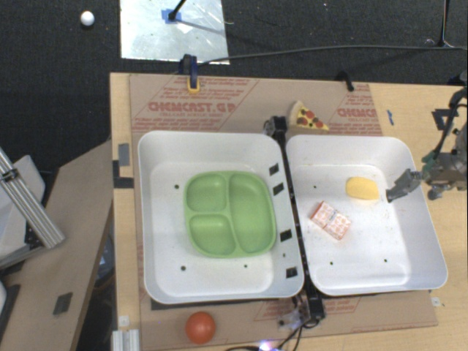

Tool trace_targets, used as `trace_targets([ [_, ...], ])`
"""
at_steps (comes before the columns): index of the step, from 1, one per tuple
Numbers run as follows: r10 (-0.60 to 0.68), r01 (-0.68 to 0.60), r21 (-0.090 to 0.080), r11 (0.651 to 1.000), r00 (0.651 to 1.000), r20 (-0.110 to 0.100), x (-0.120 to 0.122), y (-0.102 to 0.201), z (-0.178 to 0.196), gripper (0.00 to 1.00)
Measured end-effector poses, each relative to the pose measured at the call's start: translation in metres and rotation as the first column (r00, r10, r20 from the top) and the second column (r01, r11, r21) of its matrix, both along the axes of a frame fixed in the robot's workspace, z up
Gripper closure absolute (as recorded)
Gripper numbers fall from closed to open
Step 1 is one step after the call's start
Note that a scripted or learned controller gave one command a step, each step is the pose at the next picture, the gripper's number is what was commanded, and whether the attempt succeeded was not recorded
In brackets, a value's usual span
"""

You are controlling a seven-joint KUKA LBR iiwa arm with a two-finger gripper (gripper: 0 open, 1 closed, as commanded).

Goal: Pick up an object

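Note:
The right bin point(409, 265) holds a yellow rounded object point(362, 189) near its back and a red-and-white patterned packet point(331, 220) near its middle. My gripper point(404, 185) reaches in from the right edge, over the bin's right side. Its tip is just to the right of the yellow object, with a small gap between them. Nothing appears to be held in it. The left bin point(164, 276) holds a green divided plate point(229, 213).
A toy pizza slice point(309, 118) lies on the bench behind the bins. A red ball point(200, 327) sits at the bench's front edge. A silver sheet point(174, 20) and a small white ball point(88, 18) lie on the dark floor beyond.

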State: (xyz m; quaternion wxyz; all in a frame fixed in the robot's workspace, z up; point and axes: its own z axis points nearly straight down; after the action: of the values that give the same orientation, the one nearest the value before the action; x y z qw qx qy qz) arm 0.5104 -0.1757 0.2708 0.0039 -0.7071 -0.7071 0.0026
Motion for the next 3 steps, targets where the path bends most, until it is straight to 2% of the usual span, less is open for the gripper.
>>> trace_targets([
  [1,0.004,-0.004,-0.003,1.0,1.0,0.011,0.002,0.001,0.006,0.0],
  [2,0.002,-0.002,-0.001,1.0,1.0,0.007,0.003,0.006,-0.055,0.0],
  [3,0.002,-0.002,-0.001,1.0,1.0,0.007,0.005,0.008,-0.097,0.0],
])
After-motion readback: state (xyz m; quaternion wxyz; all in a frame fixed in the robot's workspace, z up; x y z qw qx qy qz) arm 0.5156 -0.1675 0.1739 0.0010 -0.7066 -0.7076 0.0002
